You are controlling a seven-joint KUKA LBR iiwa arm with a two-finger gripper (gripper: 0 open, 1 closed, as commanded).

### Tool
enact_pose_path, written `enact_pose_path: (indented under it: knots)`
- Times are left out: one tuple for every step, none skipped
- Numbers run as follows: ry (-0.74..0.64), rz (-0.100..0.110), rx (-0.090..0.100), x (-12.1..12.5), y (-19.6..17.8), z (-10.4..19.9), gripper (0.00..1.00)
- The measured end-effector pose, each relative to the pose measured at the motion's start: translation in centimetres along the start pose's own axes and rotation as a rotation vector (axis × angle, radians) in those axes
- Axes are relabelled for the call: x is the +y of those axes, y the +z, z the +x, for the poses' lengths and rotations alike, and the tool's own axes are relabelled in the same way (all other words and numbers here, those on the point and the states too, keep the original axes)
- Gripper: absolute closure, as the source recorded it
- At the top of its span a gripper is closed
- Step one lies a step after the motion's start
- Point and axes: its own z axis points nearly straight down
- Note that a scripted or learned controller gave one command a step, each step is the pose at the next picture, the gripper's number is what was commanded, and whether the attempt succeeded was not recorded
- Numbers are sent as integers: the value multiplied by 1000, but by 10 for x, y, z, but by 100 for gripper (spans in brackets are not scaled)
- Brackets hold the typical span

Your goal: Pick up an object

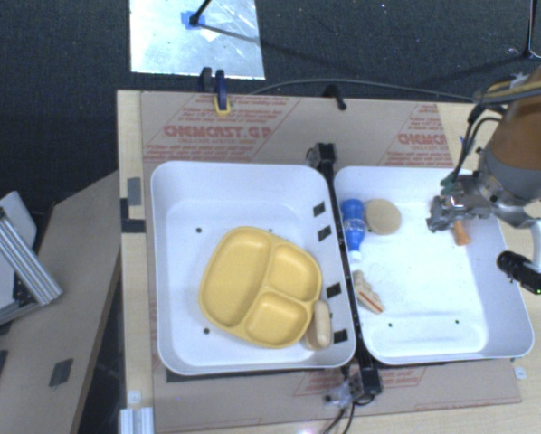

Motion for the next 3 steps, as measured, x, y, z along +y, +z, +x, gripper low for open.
enact_pose_path:
  knots:
    - [0, 1, 0, 2, -42, 0, 100]
    - [-5, 6, 3, -7, -36, 59, 100]
    - [-5, 6, 3, -1, -39, 107, 100]
